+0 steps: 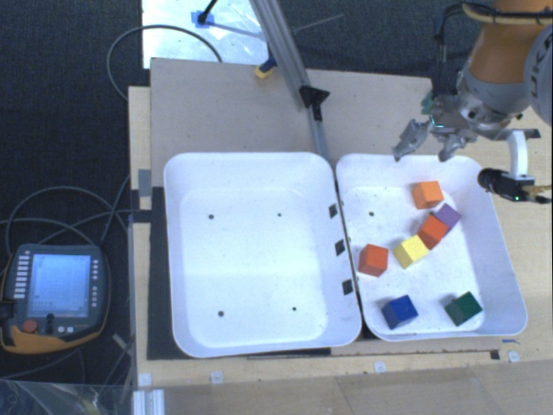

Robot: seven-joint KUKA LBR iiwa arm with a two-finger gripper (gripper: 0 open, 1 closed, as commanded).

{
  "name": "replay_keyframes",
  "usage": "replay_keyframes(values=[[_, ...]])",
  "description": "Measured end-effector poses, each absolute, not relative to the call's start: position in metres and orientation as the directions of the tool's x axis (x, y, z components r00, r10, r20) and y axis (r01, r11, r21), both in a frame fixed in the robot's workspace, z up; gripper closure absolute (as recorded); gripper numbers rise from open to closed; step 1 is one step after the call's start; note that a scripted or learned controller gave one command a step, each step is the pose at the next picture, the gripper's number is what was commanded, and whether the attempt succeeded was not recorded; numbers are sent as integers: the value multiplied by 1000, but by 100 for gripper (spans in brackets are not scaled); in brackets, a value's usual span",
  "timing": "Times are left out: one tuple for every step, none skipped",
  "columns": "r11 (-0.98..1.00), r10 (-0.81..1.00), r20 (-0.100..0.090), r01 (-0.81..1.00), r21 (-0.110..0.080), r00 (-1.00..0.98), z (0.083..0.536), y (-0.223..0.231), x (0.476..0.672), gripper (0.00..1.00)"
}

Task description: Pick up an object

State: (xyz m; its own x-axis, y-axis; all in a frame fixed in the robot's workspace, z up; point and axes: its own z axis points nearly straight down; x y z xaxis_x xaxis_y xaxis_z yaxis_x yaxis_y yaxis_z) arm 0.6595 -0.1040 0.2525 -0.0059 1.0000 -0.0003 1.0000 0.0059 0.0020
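At the right bin's (515, 271) near edge sit a blue cube (399, 310) and, toward the near right corner, a dark green cube (464, 307). Farther in lie a red-orange cube (373, 259), a yellow cube (412, 251) turned diagonally, then an orange block (433, 229) touching a purple cube (447, 215) that it partly hides. An orange cube (427, 194) sits nearest the far edge. The left bin (186, 180) lies beside it on the tabletop (242, 111). Over the right bin's far edge hangs the claw (429, 143), fingers spread, pinching nothing; the arm is cut off at the frame's top right.
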Motion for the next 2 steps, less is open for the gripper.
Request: replay_keyframes(values=[[6,1000,-1,1000,2,-6,253,-104,659,0],[4,1000,-1,1000,-1,-4,212,-103,658,0]])
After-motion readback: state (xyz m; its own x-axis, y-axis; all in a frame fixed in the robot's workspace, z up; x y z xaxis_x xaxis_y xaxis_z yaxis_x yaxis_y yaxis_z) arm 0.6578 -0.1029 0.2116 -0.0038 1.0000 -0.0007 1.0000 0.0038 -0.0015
